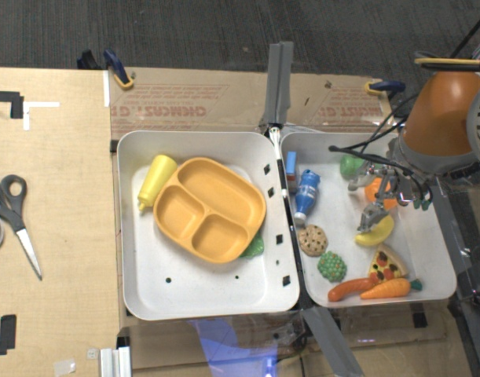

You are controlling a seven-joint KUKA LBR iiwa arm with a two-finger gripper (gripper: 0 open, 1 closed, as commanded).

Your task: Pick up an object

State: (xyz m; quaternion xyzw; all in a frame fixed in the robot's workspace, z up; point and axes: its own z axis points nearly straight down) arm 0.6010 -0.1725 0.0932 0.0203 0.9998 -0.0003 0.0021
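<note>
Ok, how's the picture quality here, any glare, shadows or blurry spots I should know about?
In the camera view, lighting is even and soft; the yellow divided tray casts only a faint shadow on the left bin. A bluish glare patch sits below that bin. The gripper looks slightly blurred above the banana.

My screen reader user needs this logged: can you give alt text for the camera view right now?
The grey arm's gripper hangs low in the right bin, right over a yellow banana, with a pizza slice, carrot, cookie and blue bottle nearby. The left bin holds an orange divided tray and a yellow bottle.
</note>
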